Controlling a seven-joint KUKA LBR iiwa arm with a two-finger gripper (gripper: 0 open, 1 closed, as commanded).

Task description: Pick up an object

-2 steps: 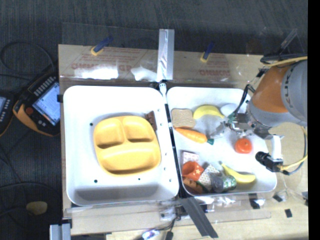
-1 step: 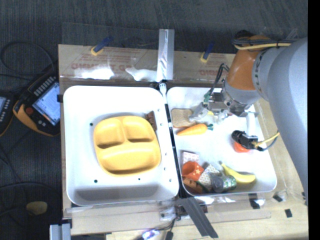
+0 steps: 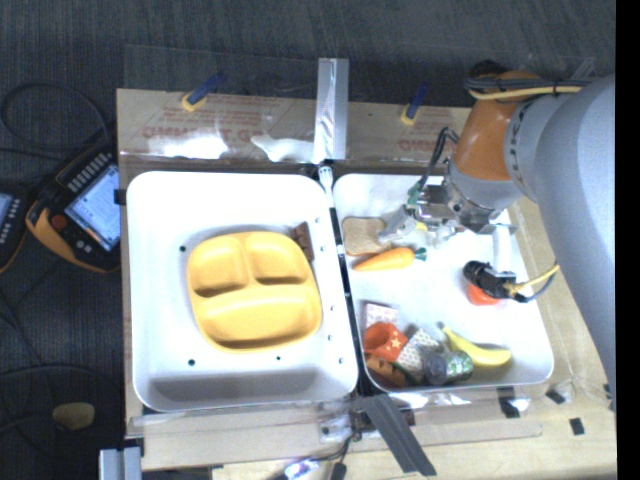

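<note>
A toy carrot [image 3: 385, 259] is lying in the far left part of the right bin [image 3: 440, 293], its long axis running left to right with the green tip pointing right, as the lone arm's gripper [image 3: 408, 220] is hovering just far and slightly right of it, close over the green end. How wide the gripper is standing cannot be told from this slant, and nothing is showing in its grasp. A tan slab [image 3: 360, 233] is sitting just beyond the carrot's blunt left end, crowding that side. Well apart, along the bin's near wall, a banana [image 3: 478, 350] and an orange cup [image 3: 380, 336] are resting among smaller clutter. In the left bin [image 3: 160, 218] a yellow divided tray [image 3: 255, 288] is lying alone. Reddish print is running across the cardboard sheet [image 3: 200, 128] at the bench's far edge, but it is too faint to read; no brand is showing legibly on any item.
</note>
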